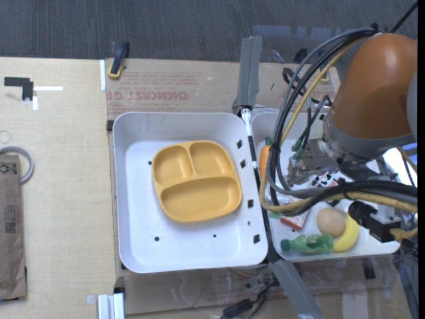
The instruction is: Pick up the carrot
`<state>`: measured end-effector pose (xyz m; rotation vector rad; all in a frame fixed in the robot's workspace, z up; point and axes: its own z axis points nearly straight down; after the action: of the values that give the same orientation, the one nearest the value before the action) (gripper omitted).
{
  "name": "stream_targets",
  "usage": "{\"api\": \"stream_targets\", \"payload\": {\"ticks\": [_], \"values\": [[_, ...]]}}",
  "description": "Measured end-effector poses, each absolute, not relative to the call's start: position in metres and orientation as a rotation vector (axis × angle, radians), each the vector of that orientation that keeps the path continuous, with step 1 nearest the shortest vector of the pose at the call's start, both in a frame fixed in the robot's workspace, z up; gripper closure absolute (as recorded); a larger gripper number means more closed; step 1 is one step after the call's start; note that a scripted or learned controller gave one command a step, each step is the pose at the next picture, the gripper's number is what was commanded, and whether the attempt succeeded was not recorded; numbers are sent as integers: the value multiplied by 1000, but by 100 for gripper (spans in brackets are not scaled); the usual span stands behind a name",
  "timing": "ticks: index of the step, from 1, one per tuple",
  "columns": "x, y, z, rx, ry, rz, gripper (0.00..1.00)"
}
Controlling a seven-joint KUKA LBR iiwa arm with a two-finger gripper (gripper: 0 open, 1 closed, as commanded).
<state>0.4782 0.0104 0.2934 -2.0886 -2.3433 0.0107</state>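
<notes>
The carrot point(264, 162) is a slim orange piece lying lengthwise against the left wall of the right bin point(289, 252), partly crossed by cables. My gripper point(311, 167) hangs over the middle of that bin, just right of the carrot and under the orange wrist band point(378, 85). The arm and its cable bundle hide most of the gripper. Nothing visible links the gripper to the carrot.
The left bin point(133, 198) holds a yellow divided plate point(196, 180). At the front of the right bin lie a green bottle point(307, 244), a tan round item point(330, 221), a banana point(347, 236) and a small red piece point(291, 223). Thick cables point(312, 201) loop across the bin.
</notes>
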Motion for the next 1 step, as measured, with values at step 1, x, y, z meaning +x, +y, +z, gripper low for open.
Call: {"api": "stream_targets", "payload": {"ticks": [1], "values": [[498,37,191,-1422,-2799,4,100]]}}
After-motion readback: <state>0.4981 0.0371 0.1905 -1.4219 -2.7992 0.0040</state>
